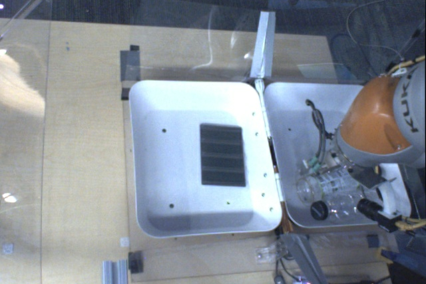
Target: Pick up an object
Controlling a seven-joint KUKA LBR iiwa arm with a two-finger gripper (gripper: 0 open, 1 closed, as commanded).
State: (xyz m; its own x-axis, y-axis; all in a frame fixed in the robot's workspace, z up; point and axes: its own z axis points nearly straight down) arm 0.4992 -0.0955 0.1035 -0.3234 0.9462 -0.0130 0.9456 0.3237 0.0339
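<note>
- The arm [383, 123], grey with its orange band, reaches in from the right and hangs low over the right bin [293, 110], near that bin's lower edge.
- The pincer [326, 176] sits among a tangle of clear and dark shapes; I cannot tell how far open it is, nor whether anything is caught in it.
- Candidates for picking lie right there: a clear plastic item [333, 193] on the bin floor, and just below it a small black round object [319, 210].
- The left bin [153, 143] holds a dark ribbed rectangular block [223, 154], well apart from the arm.
- To do this step well, I would settle on one item, most likely the clear one, and centre the pincer over it so nothing else is nudged.
- Clear plastic is probably slick and light, so a firm closure seems wise before lifting.
- The bin wall lies close below, so a straight vertical lift looks safest.
</note>
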